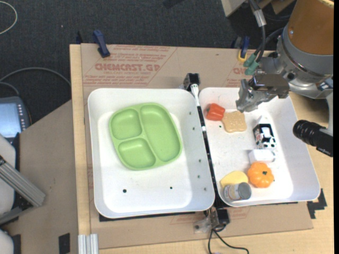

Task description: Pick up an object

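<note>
You have the gripper (247, 106) hanging over the upper part of the right bin (296, 187), its tip just above the tan, bread-like piece (234, 123); from this angle you cannot tell whether it is spread or pressed together, and nothing is visibly caught in it. Taking the tan piece as your clock centre, the small red-orange block (215, 111) sits just beside it at about 10 o'clock, and a black-and-white toy (263, 134) lies near it at about 4 o'clock, with a small white block (262, 155) just below that toy. Toward the bin's near end you will find an orange, pumpkin-like fruit (260, 175), and at its 8 o'clock a pale yellow piece (232, 179) touching a round grey can (238, 192). The left bin (106, 194) holds a green divided plate (145, 136), lying flat near its centre. Both bins rest on the brown cardboard surface (132, 65).
</note>
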